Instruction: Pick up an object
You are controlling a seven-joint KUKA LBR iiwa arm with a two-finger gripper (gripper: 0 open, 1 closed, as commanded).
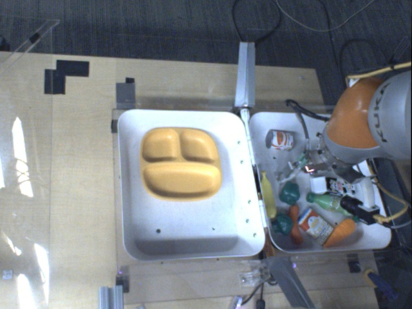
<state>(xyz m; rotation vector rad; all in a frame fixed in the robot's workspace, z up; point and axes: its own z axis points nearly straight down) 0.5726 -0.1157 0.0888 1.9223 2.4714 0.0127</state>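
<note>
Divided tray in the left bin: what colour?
Yellow divided tray, seen in the camera view.

a robot lab: bench [77, 172], white bins [129, 192], loose cables [257, 18].
</note>
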